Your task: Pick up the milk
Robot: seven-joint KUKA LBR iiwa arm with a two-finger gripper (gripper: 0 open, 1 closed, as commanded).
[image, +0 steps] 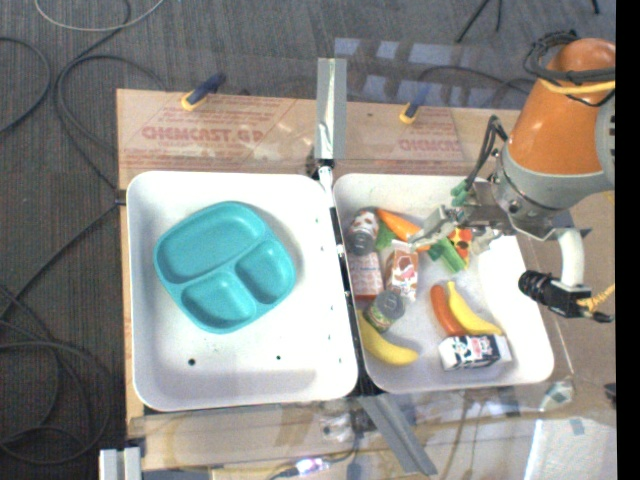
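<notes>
White milk carton (474, 351) flat in right bin's (530, 298) near corner; hand (443, 225) apart, fingers' state unclear.

1. we see the arm (565, 118) entering from the right, its orange band uppermost at the top right corner.
2. below the band, the grey wrist (545, 193) angles down and toward the left.
3. the gripper (445, 230) sits at the wrist's left end, pointing leftward and low.
4. dark cables loop beside the wrist's upper edge.
</notes>
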